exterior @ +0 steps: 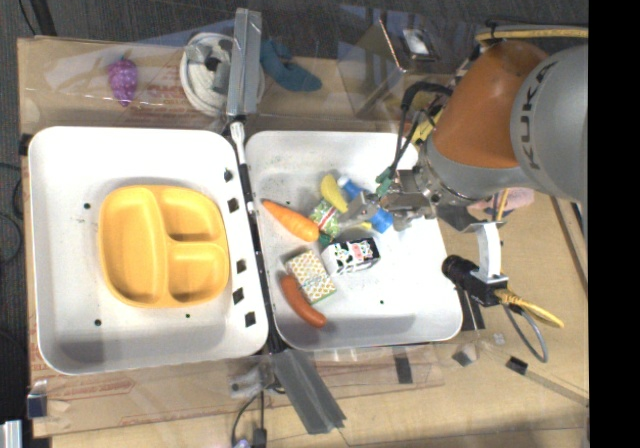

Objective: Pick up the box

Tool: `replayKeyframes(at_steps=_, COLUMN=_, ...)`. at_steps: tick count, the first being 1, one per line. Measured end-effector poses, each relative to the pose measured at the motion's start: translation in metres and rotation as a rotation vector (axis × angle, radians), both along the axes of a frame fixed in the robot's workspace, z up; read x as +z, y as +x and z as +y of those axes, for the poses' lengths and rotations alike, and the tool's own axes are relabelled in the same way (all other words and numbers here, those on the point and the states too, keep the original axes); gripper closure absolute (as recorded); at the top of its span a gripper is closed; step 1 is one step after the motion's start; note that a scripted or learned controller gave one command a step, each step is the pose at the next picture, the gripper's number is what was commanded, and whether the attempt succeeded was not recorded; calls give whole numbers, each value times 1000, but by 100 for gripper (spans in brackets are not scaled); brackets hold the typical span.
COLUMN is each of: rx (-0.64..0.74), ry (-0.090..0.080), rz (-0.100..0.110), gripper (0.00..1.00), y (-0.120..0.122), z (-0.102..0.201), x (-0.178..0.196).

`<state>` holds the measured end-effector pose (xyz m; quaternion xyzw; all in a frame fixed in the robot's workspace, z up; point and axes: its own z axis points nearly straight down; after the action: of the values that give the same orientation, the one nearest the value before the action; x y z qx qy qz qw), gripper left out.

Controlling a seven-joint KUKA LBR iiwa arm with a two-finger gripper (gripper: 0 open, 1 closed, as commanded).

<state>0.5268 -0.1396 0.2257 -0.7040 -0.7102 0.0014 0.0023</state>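
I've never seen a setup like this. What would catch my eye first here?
Probably the bright yellow divided tray, sitting alone in the left bin. Next, the big grey and orange arm reaching in from the right over the right bin, where a carrot, a patterned box and other small toys lie clustered.

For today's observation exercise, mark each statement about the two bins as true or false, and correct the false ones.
1. The yellow divided tray lies in the left bin. True.
2. The carrot lies in the left bin. False: it lies in the right bin.
3. The patterned box lies beside the red sausage. True.
4. The banana sits on the yellow tray. False: it lies in the right bin near the gripper.
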Motion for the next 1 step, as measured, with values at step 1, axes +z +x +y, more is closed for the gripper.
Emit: replayKeyframes(at_steps=1, rx=107, ry=1, rz=0, gripper=0, y=-49, z=39, x=-129)
